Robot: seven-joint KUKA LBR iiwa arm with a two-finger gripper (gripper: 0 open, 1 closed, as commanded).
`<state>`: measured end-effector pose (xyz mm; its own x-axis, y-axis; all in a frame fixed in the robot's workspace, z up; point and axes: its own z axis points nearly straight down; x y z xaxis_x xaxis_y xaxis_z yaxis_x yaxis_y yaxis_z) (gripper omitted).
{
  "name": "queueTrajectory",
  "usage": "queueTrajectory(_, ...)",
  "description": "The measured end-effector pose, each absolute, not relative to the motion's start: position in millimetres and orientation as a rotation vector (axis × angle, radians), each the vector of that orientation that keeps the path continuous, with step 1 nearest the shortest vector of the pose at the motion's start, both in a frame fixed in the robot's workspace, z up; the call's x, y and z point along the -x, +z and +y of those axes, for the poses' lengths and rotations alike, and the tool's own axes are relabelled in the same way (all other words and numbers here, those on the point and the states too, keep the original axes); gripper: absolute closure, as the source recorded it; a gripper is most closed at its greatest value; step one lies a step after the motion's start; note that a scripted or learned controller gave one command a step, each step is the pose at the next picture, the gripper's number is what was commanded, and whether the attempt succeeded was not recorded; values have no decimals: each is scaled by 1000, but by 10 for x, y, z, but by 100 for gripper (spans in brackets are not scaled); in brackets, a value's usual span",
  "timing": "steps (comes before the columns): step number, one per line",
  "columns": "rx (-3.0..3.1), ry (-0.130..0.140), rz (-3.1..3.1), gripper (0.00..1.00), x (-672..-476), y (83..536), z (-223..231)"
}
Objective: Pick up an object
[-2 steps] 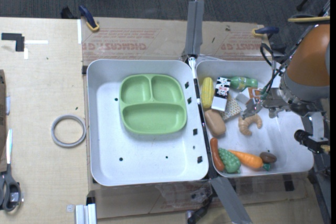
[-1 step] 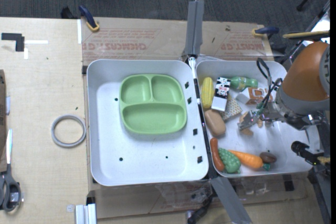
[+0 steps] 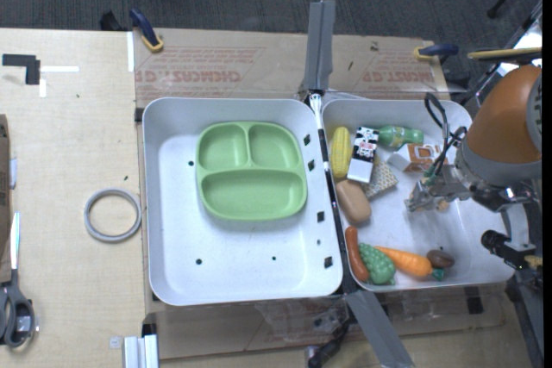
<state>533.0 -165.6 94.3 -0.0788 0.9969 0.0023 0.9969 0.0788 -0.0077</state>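
The right bin (image 3: 457,267) holds toy food: a yellow corn cob (image 3: 341,152), a brown bread roll (image 3: 353,201), a hot dog (image 3: 352,252), a green broccoli piece (image 3: 377,264), an orange carrot (image 3: 407,261), a black-and-white carton (image 3: 365,152), a green bottle (image 3: 400,135) and a small orange-and-white box (image 3: 422,156). My gripper (image 3: 424,197) hangs low over the middle of that bin, right of the bread roll and just below the orange-and-white box. Its fingers look close together with nothing visible between them.
The left bin (image 3: 172,211) holds a green divided plate (image 3: 252,171). A tape roll (image 3: 113,214) and scissors (image 3: 15,310) lie on the bench to the left. Blue clamps (image 3: 147,28) sit at the bench's back edge. A grey divider bar (image 3: 319,43) runs between the bins.
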Motion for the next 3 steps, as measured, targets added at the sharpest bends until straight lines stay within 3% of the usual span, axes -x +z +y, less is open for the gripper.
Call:
queueTrajectory(1,2126,8,-2301,0,-5324,936,-1654)
queueTrajectory(2,2132,12,-2300,0,-6039,957,-1310)
queueTrajectory(3,2071,6,-2355,0,-5659,879,-1486)
